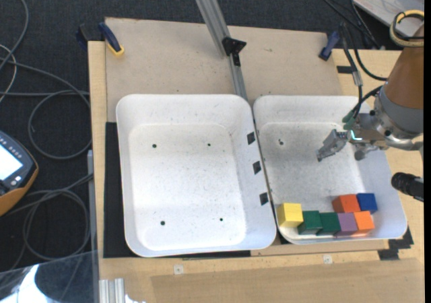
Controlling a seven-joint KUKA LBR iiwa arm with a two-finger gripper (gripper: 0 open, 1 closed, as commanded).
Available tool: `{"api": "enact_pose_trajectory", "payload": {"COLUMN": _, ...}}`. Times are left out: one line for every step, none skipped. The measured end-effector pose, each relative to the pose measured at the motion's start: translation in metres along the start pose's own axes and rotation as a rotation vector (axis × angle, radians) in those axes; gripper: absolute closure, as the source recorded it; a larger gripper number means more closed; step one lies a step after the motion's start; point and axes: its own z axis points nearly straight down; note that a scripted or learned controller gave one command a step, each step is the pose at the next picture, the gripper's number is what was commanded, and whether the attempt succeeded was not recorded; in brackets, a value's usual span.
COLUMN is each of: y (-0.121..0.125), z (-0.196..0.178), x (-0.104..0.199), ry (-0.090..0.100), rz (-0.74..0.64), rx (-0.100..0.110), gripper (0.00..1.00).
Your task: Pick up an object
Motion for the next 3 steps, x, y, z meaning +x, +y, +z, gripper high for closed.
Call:
{"api": "enact_pose_trajectory", "payload": {"y": 0.0, "z": -0.002, "x": 0.0, "ry": -0.001, "rz": 0.0, "rx": -0.004, "gripper": 0.0}}
{"api": "enact_pose_trajectory", "payload": {"y": -0.001, "z": 0.057, "x": -0.008, "ry": 0.0, "rz": 0.001, "rx": 0.002, "gripper": 0.0}}
{"api": "enact_pose_trajectory", "payload": {"y": 0.006, "z": 0.105, "x": -0.009, "ry": 0.0, "rz": 0.0, "rx": 0.001, "gripper": 0.0}}
